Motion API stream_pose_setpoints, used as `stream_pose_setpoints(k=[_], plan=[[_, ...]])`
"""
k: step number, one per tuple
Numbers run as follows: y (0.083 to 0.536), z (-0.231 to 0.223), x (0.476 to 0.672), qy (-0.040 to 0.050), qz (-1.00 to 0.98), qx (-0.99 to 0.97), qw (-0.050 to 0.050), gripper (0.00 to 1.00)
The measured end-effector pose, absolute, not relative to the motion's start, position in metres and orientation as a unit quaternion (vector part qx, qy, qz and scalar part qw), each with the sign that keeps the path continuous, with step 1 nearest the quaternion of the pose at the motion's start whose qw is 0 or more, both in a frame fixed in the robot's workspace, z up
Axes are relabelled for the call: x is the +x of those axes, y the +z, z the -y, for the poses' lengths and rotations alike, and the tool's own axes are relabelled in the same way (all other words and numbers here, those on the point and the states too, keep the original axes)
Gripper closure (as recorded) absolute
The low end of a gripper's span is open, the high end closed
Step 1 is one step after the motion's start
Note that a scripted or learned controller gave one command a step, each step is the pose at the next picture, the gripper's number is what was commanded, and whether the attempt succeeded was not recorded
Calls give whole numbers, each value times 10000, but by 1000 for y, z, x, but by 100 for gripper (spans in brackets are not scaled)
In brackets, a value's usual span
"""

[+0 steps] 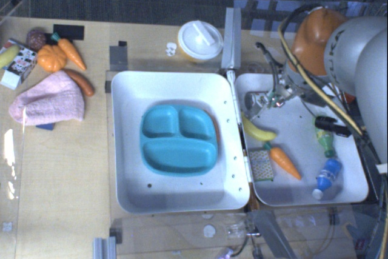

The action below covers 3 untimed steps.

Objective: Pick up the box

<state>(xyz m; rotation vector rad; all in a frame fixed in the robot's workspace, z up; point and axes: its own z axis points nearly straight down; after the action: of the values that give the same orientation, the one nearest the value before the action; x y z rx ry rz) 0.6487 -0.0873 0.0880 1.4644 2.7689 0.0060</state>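
The box (262,165) is small and flat with a grey-green speckled top. It lies in the right bin (345,194), against that bin's left wall, near the front. My gripper (251,102) hangs low over the bin's back left corner, well behind the box. A yellow banana (257,130) lies between the gripper and the box. Nothing shows in the gripper's grasp.
An orange carrot (284,162) lies just right of the box. A blue bottle (325,176) and a green bottle (325,141) lie further right. The left bin (124,191) holds a blue divided plate (179,138). Toy food, a pink cloth (48,101) and a white lid (200,39) sit on the bench.
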Motion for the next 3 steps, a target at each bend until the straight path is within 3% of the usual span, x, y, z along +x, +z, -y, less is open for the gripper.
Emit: stream_pose_setpoints(k=[1,2,3], plan=[[101,91,650,0,-8838,4679,66,100],[101,88,651,21,-8843,4668,77,0],[88,98,641,20,-8254,5645,36,0]])
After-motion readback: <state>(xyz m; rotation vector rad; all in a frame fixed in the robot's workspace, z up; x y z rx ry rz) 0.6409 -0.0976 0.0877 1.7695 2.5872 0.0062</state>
